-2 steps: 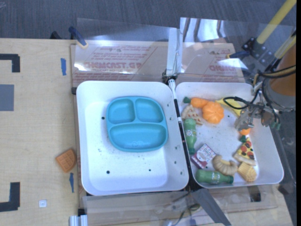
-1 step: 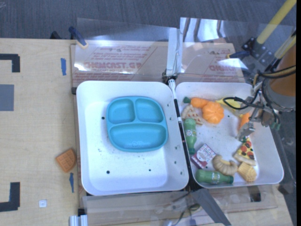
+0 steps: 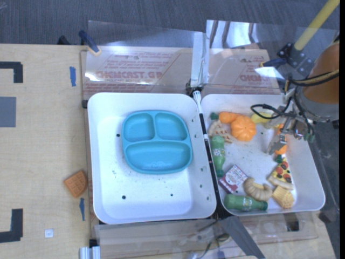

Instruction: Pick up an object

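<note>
The right bin (image 3: 310,161) holds several toy foods: an orange fruit (image 3: 243,128), a carrot (image 3: 227,116), a yellow piece (image 3: 259,118), a waffle cookie (image 3: 219,130), an upright green bottle (image 3: 218,153), a pink packet (image 3: 233,178), a croissant (image 3: 256,188), a lying green bottle (image 3: 246,202), a pizza slice (image 3: 281,172) and a yellow bread piece (image 3: 284,197). My gripper (image 3: 278,141) hangs low over the bin's right side, just above a small orange piece (image 3: 280,150) and the pizza slice. Nothing is visibly held.
The left bin (image 3: 108,198) carries a blue divided plate (image 3: 157,141). An orange waffle piece (image 3: 76,183) lies on the wooden bench left of the bins. Clear plastic panels (image 3: 140,63) stand behind both bins. Cables (image 3: 264,111) trail from the wrist.
</note>
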Tool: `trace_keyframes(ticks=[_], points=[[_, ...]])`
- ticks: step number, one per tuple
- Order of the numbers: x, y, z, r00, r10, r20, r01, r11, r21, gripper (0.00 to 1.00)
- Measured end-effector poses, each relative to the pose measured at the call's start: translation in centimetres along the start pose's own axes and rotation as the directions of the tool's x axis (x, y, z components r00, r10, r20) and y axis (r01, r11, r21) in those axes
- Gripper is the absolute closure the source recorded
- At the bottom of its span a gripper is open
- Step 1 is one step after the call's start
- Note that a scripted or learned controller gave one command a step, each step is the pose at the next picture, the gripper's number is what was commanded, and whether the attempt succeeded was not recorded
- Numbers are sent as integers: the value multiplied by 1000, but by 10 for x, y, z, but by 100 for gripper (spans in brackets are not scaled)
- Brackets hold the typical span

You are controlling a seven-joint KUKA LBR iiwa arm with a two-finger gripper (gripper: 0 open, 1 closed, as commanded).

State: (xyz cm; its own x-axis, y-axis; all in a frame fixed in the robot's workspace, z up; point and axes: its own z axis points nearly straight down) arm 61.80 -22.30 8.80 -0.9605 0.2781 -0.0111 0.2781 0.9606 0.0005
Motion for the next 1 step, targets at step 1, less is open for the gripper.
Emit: trace_keyframes(ticks=[1], points=[[31, -8, -1, 993, 114, -3, -114, 993, 0, 0]])
